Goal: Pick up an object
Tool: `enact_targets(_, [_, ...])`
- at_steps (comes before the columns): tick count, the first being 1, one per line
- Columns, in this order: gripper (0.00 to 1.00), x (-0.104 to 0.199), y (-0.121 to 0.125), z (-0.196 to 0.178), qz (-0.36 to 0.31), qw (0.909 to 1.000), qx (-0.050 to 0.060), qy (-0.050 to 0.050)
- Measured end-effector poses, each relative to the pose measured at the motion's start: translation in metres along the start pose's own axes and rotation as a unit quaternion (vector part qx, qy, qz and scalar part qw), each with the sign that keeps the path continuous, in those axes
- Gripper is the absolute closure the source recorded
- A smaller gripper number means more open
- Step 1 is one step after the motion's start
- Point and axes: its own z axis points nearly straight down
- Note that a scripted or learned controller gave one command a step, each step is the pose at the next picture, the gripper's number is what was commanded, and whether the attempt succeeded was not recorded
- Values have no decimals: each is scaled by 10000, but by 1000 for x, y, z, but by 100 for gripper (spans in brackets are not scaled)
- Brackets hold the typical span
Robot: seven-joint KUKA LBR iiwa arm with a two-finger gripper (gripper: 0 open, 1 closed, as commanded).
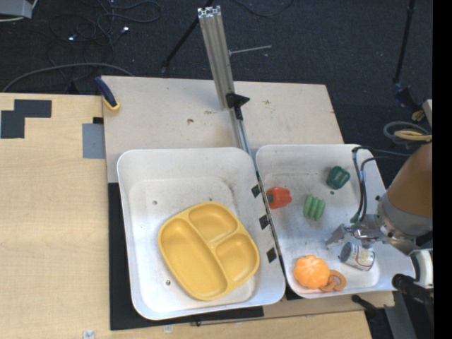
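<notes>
My gripper hangs low over the right bin, near its front right part, with the grey arm and its orange band coming in from the right. Its two fingertips stand apart, open, with bare bin floor between them. An orange fruit with a small orange ring against it lies just left of and in front of the gripper. Further back lie a light green piece, a red pepper and a dark green piece. A small whitish round thing shows right beside the gripper.
The left bin holds a yellow divided plate. A metal post rises behind the bins, at the seam between them. A black cable runs along the arm over the right bin's right edge.
</notes>
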Motion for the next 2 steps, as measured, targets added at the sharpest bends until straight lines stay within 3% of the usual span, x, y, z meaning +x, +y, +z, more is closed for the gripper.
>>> enact_targets(1, [100, 0, 2, -11, 12, 10000, -24, 6])
enact_targets(2, [100, 3, -1, -73, -7, 10000, -17, -16])
